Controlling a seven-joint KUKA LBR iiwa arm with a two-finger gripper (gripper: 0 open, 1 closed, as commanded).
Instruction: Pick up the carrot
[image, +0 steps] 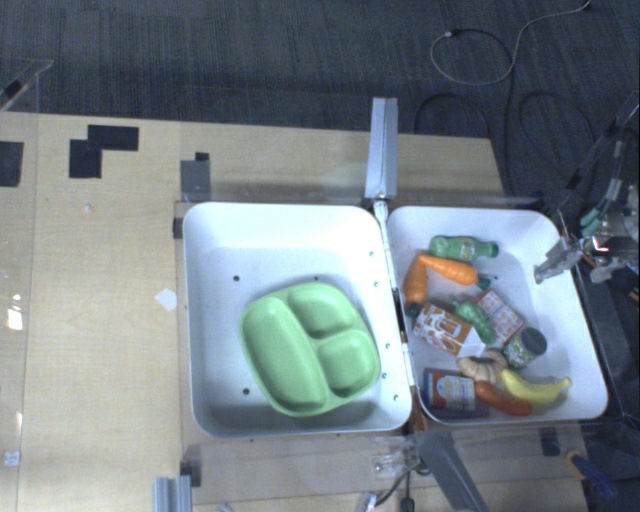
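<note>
While carrot (447, 268) lies in right bin (590, 340), bench (90, 330) wooden.

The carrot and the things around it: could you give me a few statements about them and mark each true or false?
1. The carrot lies in the right bin. True.
2. The green divided plate sits in the same bin as the carrot. False: it is in the left bin.
3. A green bottle lies just beyond the carrot. True.
4. The hand is holding the carrot. False: it is at the right bin's far right edge, apart from the carrot.
5. The banana lies near the right bin's front edge. True.
</note>
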